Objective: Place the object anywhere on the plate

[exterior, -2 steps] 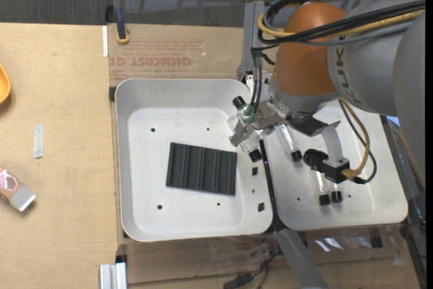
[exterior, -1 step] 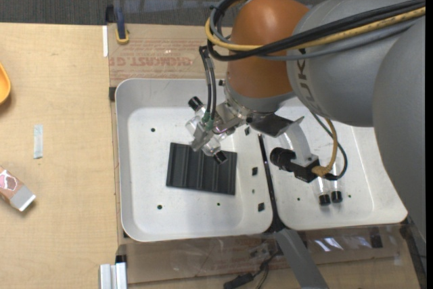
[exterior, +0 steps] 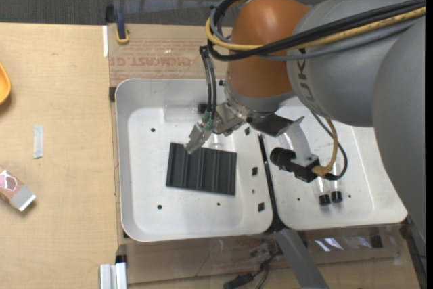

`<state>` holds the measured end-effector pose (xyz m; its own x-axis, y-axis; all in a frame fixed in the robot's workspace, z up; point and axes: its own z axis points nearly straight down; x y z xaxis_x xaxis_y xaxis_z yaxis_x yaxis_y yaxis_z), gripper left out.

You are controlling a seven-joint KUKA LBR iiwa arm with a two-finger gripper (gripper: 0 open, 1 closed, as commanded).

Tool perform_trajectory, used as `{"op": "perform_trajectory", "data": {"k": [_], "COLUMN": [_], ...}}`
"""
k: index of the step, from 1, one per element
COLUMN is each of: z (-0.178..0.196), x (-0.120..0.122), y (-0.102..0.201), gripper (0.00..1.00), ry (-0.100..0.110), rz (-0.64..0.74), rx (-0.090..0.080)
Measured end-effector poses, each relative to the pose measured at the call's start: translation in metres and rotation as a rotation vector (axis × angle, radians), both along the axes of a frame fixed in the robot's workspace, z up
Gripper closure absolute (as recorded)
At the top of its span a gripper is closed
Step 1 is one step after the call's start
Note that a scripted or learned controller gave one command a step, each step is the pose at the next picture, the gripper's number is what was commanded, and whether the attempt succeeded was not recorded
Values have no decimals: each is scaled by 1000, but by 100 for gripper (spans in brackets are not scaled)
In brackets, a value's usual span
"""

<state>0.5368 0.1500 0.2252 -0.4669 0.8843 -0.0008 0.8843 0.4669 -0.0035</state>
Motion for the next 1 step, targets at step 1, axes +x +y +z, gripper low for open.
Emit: {"op": "perform_trajectory", "data": {"k": [1], "z": [6], "x": [1], "y": [-2], "gripper": [100], "ry": [4], "rz": [-3], "rx": [-3]}}
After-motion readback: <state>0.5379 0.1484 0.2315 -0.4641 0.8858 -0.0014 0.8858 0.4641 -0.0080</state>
